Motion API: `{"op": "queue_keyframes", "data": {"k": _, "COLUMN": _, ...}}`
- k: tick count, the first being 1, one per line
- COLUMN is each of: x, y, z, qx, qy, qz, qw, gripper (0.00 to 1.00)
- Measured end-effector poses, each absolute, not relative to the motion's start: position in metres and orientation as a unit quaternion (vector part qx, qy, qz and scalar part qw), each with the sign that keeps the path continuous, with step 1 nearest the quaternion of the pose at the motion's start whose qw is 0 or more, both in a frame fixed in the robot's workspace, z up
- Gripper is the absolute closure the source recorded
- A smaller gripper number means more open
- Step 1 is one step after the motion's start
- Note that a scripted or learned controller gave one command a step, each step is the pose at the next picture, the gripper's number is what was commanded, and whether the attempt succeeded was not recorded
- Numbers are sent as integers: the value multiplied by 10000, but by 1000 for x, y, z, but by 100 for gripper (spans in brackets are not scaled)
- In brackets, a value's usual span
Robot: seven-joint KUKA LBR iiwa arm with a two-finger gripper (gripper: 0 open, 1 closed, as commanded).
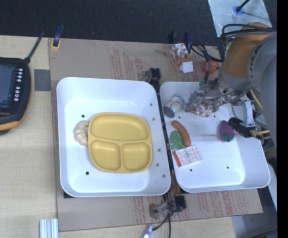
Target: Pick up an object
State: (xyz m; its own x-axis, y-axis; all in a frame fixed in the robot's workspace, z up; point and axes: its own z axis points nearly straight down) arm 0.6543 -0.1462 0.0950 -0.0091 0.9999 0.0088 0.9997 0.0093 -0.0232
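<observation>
Tool (203, 99) sits low at 12 o'clock of the right bin (243, 180), over a red-and-white packet (201, 110); finger state cannot be determined. Purple object (226, 131) lies toward 3 o'clock, sausage (181, 132) toward 9 o'clock.

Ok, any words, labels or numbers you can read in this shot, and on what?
None can be read for certain.
Cardboard sheet: faint red print in lines, too blurred to read.
Red-and-white packet in the right bin: print too small.
Small carton behind the bins: pattern, no clear letters.
Pendant at left: dark screen, button marks too small.
</observation>
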Motion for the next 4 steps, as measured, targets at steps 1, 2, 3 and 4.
{"op": "queue_keyframes", "data": {"k": 1, "x": 652, "y": -148, "z": 105, "qx": -7022, "qy": -7118, "qz": 96, "qw": 157, "gripper": 100}}
{"op": "queue_keyframes", "data": {"k": 2, "x": 621, "y": -74, "z": 195, "qx": -7067, "qy": -7075, "qz": 43, "qw": 9, "gripper": 100}}
{"op": "queue_keyframes", "data": {"k": 3, "x": 621, "y": -71, "z": 192, "qx": -7056, "qy": -7086, "qz": 23, "qw": 14, "gripper": 0}}
{"op": "queue_keyframes", "data": {"k": 4, "x": 549, "y": -59, "z": 192, "qx": -7057, "qy": -7085, "qz": 20, "qw": 14, "gripper": 0}}
